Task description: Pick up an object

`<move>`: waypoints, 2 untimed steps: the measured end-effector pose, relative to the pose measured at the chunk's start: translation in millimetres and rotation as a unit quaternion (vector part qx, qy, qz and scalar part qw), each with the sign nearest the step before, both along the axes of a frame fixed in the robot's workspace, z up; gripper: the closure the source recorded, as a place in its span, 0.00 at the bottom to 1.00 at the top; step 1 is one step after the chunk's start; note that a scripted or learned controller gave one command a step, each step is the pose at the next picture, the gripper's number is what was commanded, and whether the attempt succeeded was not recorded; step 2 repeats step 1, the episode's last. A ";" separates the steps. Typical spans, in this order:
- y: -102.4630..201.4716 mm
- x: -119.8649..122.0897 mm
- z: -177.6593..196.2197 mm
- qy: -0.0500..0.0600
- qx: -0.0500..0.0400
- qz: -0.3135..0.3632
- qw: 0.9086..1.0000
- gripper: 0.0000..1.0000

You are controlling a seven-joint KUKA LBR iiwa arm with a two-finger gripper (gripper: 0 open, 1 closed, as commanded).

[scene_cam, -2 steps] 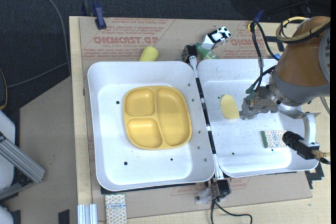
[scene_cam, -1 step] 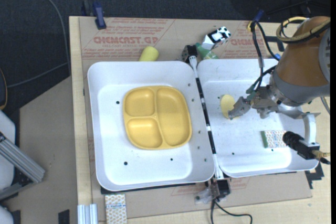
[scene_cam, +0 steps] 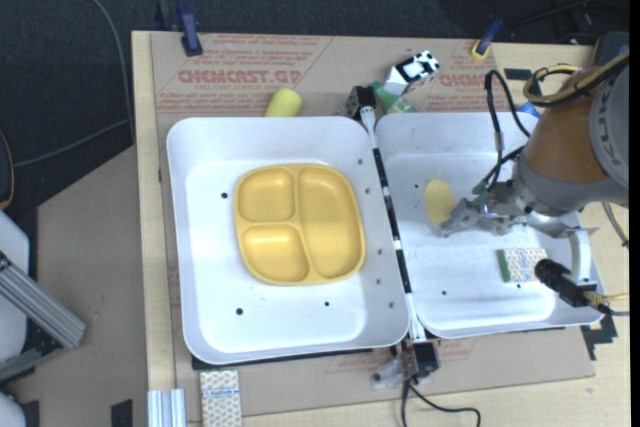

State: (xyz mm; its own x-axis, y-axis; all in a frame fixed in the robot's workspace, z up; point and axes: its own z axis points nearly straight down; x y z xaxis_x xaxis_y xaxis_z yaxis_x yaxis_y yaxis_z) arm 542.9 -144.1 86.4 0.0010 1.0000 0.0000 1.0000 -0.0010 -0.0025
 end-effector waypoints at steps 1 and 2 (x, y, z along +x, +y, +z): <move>-14.8 59.9 64.4 -0.002 -0.001 0.001 1.000 0.00; -14.8 59.9 64.4 -0.002 -0.001 0.001 1.000 0.00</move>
